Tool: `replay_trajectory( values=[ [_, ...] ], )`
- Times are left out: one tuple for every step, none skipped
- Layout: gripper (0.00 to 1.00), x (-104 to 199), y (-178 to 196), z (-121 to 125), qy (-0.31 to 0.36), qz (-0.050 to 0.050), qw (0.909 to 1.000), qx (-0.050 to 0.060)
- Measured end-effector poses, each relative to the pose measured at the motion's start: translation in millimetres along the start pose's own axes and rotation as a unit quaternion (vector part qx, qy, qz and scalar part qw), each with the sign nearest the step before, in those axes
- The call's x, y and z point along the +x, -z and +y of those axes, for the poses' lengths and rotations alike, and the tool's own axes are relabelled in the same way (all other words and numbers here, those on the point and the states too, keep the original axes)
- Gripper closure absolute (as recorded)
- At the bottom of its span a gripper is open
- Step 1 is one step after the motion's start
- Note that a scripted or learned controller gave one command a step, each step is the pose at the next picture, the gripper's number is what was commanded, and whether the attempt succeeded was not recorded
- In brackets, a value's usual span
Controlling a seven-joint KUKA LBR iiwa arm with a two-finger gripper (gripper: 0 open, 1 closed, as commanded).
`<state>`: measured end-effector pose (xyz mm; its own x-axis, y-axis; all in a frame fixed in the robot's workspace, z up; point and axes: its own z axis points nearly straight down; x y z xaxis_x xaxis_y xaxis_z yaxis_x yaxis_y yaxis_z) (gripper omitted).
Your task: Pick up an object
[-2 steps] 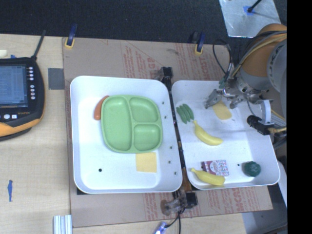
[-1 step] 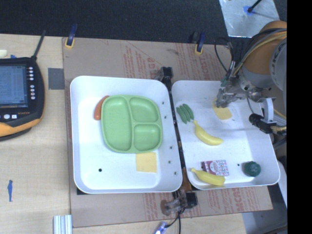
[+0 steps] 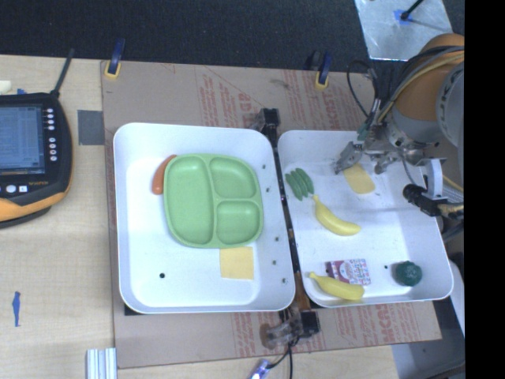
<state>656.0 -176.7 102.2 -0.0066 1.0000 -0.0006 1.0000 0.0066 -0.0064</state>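
here, in the camera view, the gripper [image 3: 360, 158] hangs with its fingers spread just above a pale yellow wedge [image 3: 360, 180] near the far edge of the right bin [image 3: 430, 251], and nothing sits between them. to do this well, i judge it should centre over the wedge, drop straight, and close across its short width. the wedge's long axis runs diagonally, its narrower end pointing toward the bin's far left corner.

From my seat, the green tray [image 3: 213, 200] covers most of an orange thing [image 3: 160, 175]. The pincer [image 3: 361, 158] overlaps the top of a pale yellow piece [image 3: 360, 181]. A yellow banana [image 3: 338, 288] hides the packet's [image 3: 349, 271] lower edge.
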Motion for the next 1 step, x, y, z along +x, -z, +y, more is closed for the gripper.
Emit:
replay_trajectory(
  values=[
    [0.0, -35.2, -10.0, 0.3, -0.002, 0.0, 1.0, -0.003]
  ],
)
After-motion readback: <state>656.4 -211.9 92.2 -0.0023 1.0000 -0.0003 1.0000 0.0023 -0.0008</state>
